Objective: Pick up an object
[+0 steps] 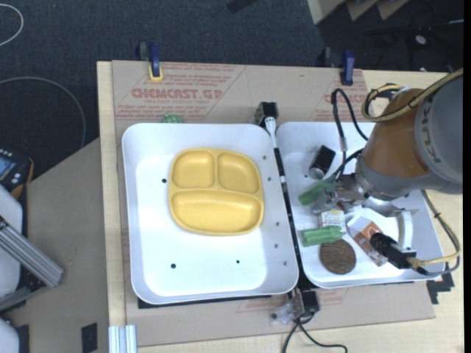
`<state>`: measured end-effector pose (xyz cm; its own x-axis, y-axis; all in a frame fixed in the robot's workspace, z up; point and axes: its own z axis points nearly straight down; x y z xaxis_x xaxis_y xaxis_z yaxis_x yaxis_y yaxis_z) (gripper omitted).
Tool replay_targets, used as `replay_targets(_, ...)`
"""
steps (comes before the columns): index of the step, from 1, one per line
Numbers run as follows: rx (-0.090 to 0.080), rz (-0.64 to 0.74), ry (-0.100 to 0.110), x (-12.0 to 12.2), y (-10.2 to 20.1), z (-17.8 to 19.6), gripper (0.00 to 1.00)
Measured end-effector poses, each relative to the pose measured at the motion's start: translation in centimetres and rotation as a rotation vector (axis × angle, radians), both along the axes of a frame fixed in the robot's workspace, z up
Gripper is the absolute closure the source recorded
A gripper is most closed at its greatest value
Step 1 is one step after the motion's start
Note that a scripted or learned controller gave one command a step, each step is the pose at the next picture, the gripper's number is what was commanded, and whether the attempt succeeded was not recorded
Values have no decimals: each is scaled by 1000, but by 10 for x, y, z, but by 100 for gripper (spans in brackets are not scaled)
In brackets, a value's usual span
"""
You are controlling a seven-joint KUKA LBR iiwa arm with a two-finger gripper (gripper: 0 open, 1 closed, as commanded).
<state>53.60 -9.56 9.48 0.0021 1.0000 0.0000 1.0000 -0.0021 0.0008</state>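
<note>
My big grey arm point(434, 138) hides my claw point(346, 197), so I cannot tell its state. The yellow plastic divided plate point(215, 191) sits left. Small green stick point(322, 235) and brown round disc point(338, 257) crowd close; I might bump them.
</note>
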Motion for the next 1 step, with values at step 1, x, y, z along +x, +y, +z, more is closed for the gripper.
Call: replay_targets(1, 1, 10, -11, 32, 59, 96, 100)
